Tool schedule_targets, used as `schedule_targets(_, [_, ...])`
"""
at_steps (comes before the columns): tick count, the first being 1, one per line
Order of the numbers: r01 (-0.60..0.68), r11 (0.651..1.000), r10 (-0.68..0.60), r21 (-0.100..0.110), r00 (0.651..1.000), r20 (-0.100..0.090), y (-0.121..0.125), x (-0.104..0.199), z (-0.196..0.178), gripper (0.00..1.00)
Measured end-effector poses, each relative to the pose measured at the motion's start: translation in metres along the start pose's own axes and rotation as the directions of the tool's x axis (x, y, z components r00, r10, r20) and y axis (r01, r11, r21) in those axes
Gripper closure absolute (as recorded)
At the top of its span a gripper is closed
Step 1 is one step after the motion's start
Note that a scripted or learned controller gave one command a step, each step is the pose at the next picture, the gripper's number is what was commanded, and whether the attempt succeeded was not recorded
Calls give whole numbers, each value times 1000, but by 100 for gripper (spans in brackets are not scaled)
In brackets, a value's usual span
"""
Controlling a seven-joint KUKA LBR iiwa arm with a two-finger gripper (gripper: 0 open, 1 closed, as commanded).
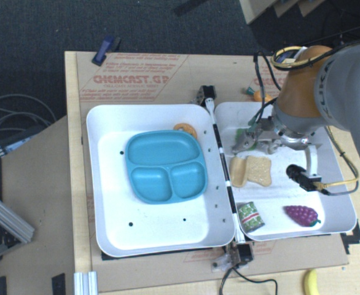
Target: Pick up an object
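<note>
Jaws — spread unclear — hang over the right bin point(276, 203), bread slices point(257, 171) just beside.

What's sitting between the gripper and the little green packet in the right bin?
In the camera view, the tan bread slices lie between the gripper and the green packet.

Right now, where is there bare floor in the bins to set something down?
Roomiest: the left bin, its floor between the blue tray and the near wall, plus the strip left of the tray. In the right bin, just a gap between the green packet and the grapes. Crowded around the toast, close by the arm.
</note>
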State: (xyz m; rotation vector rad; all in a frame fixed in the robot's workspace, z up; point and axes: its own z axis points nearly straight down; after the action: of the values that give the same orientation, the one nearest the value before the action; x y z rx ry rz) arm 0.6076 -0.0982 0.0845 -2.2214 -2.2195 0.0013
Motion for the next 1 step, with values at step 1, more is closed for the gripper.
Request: schedule_targets(1, [2,1000,-2,-3,1000,1,59,-11,-1,0])
